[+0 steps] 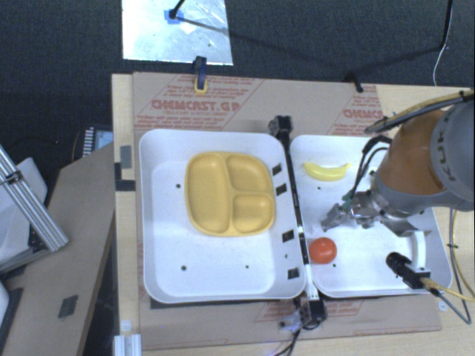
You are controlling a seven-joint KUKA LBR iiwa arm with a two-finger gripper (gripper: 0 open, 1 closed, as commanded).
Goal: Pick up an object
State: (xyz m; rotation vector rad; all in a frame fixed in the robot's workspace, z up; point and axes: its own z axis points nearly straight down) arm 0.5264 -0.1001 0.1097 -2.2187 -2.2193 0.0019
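A small red ball-like object (322, 250) lies near the front left of the right bin (356, 284). A yellow banana (326, 170) rests near that bin's far side. My gripper (335, 217) hangs over the middle of the right bin, just above and to the right of the red object and apart from it. The grey arm with its orange band (415, 162) comes in from the right and hides the bin's right part. Nothing shows in the gripper.
The left bin (167, 273) holds a yellow divided plate (228, 193) at its middle. A black divider rail (291, 199) runs between the bins. Both bins sit on a cardboard sheet (223, 102) on the bench.
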